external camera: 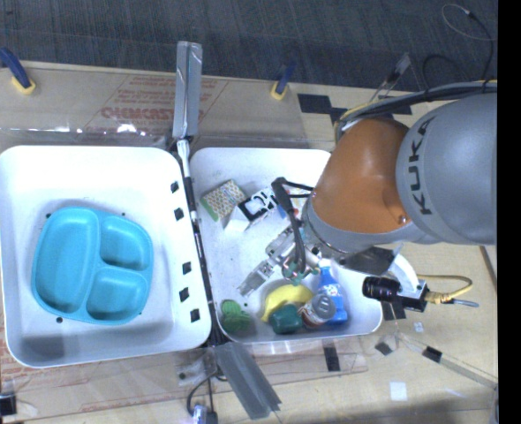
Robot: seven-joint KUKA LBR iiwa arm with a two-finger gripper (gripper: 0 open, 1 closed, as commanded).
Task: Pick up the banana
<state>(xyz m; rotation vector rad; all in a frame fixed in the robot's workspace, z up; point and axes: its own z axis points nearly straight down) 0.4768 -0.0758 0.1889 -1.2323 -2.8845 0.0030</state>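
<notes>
A: Banana [287, 298] is sitting in the right bin [215, 237], toward its near edge, just below the gripper [283, 259]. It's lying nearly touching the metal tip, on the near side of it.

B: Jaws?

A: Can't tell if they're wide or narrow, the orange band of the arm [362, 188] is covering most of the wrist. Nothing is showing between them, so I'm not calling a hold.

B: Banana's long axis?

A: Running roughly left to right, curving, with the right end tucking under the blue bottle [329, 285]. Only part of the yellow is showing.

B: So the move?

A: My guess: short drop toward the near side, slightly right. Clutter is crowding it.

B: Counts?

A: One banana. One blue bottle and one silver can [320, 307], both touching its right end. One dark teal thing [287, 321] just near of it, one green lump [231, 311] to its left. One checkered packet [222, 200] and one black-and-white piece [259, 205] at the far side. One blue divided tray [93, 263] in the left bin [13, 237]. Two bins, one arm.
</notes>
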